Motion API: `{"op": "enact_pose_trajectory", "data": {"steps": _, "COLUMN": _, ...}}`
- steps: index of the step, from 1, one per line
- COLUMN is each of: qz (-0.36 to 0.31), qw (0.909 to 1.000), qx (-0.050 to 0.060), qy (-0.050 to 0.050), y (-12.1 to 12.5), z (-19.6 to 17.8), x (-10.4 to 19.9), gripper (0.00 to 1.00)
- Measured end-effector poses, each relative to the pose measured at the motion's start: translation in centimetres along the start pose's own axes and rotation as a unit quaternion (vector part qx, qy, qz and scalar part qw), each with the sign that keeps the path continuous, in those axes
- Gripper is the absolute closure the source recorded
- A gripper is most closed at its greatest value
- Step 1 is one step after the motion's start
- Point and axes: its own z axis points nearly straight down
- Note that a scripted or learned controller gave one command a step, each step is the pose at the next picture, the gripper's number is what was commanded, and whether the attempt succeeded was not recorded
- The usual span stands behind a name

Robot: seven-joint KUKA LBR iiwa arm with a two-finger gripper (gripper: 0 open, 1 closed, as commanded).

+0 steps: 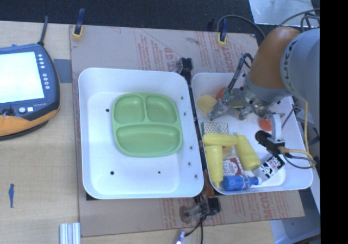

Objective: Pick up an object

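Tool (220, 108) low in right white plastic bin (296, 182), near its far-left corner beside pale yellow round object (205, 102); finger state unreadable. Green divided plate (146, 124) in left bin (98, 175).

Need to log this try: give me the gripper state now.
Gripper: low in the right white bin, near the yellow items; state cannot be told.

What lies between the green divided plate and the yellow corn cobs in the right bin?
In the camera view, between the green divided plate and the yellow corn cobs lie bare white floor of the left bin and the two bins' adjoining rims.
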Motion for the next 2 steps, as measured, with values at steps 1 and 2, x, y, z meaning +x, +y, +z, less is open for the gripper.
{"op": "enact_pose_trajectory", "data": {"steps": 1, "qz": 0.001, "qw": 1.0, "qx": -0.002, "qy": 0.001, "y": 4.9, "z": -0.2, "x": -1.8, "gripper": 0.0}}
{"op": "enact_pose_trajectory", "data": {"steps": 2, "qz": 0.0, "qw": 1.0, "qx": -0.001, "qy": 0.0, "y": 0.3, "z": -0.1, "x": -3.5, "gripper": 0.0}}
